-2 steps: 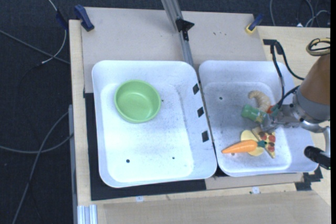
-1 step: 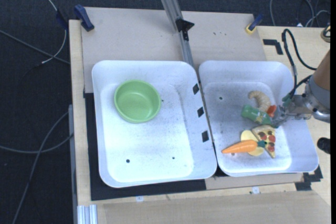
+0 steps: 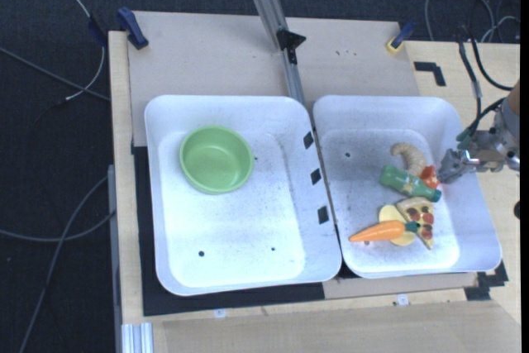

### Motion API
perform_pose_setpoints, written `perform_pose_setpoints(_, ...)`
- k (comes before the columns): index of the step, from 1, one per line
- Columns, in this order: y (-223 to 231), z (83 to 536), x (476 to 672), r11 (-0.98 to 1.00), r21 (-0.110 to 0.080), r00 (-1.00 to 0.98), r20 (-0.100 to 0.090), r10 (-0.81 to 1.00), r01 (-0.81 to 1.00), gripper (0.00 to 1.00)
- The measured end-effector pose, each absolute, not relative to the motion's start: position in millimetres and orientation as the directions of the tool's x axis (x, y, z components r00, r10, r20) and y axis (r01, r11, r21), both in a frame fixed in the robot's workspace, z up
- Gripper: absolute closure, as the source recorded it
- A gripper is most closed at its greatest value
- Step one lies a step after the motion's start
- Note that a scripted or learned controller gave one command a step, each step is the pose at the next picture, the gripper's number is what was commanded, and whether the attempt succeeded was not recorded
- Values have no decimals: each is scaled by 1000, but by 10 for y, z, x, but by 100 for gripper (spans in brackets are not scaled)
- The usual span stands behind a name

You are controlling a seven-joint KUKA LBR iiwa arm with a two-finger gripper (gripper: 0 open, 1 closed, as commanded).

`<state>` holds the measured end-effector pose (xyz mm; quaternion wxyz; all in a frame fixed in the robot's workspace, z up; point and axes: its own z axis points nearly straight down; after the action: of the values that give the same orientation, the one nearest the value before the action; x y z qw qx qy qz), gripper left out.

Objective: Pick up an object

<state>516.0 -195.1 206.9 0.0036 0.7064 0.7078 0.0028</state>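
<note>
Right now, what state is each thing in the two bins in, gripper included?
Round green plastic bowl: upright, alone in left bin.
Orange toy carrot: lying flat, right bin.
Green toy bottle: on its side.
Tan curved piece: lying flat.
Gripper: low at the right bin's edge.

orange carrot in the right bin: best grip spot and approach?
Probably the carrot at its thick middle, coming from above, fingers closing across its width. It lies flat, tip toward the left bin, that end free. Its stem end touches the yellow toy, so avoid it.
</note>
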Motion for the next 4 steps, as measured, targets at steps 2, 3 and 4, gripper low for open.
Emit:
perform_pose_setpoints(2, -1966, 2975, 5159, 2, 8, -2, -2, 1000, 1000, 100)
perform_pose_setpoints(3, -1356, 2974, 5240, 6, -3, -6, 5, 1000, 1000, 100)
perform_pose_setpoints(4, -878, 2951, 5406, 5, 0, -5, 2, 1000, 1000, 100)
